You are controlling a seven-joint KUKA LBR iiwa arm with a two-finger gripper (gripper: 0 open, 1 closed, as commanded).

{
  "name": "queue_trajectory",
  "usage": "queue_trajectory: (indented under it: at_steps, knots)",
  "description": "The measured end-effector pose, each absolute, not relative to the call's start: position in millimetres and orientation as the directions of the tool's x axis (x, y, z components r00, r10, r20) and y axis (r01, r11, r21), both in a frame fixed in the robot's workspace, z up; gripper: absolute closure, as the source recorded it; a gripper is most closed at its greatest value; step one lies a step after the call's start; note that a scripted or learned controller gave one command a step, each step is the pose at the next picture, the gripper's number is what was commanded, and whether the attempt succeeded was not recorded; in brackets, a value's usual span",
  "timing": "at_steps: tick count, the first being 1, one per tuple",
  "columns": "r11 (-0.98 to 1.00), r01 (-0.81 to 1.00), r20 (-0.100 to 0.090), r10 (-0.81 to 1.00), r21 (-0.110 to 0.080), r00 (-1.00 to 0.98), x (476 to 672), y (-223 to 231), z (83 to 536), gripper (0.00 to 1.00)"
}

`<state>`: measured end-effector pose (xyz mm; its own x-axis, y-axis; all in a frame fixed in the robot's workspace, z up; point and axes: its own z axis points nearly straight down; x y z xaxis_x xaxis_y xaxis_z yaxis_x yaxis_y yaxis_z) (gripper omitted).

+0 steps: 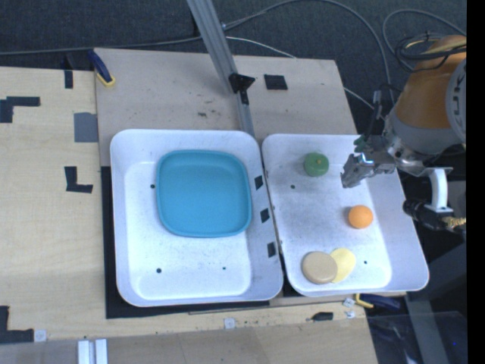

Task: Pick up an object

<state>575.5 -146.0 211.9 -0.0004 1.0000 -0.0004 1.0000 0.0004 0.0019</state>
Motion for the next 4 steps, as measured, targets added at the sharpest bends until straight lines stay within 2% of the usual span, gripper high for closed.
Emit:
queue_trajectory:
  at_steps: [2,3,4]
  knots:
    - [0.005,1.0,0.001,1.0,0.0,-0.005,579.4,-34,234,1.0]
    - [0.003,1.0,0.0,1.0,-0.001,-0.003,579.8,9,234,1.0]
    - [0.004,1.0,0.001,1.0,-0.001,-0.004,593.4,61,226,1.0]
